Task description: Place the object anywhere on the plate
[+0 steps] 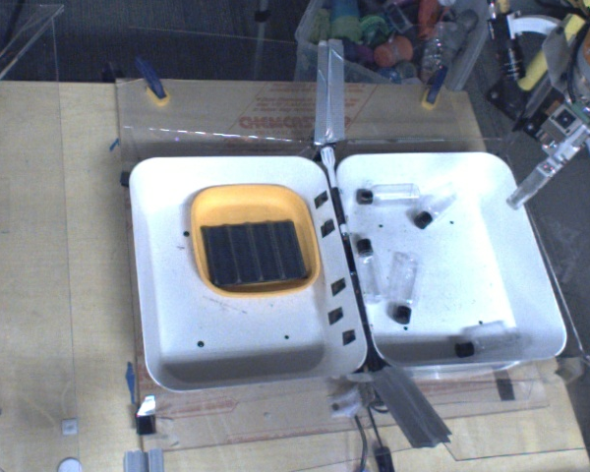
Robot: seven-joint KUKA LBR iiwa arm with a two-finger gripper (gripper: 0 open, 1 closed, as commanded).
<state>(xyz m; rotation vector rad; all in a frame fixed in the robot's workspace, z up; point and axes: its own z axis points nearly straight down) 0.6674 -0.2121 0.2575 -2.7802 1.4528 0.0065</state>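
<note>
A yellow plate lies in the left bin. A dark ribbed rectangular block rests flat on the plate and covers most of its middle. My gripper hangs at the far right, above the outer rim of the right bin, well away from the plate. A pale, slanted finger points down toward the bin's upper right corner. Nothing shows in the gripper.
Several clear vials with black caps lie scattered in the right bin, among them one near the back, one in the middle and one at the front wall. A row of black clips lines the divider. A crate of toys stands behind.
</note>
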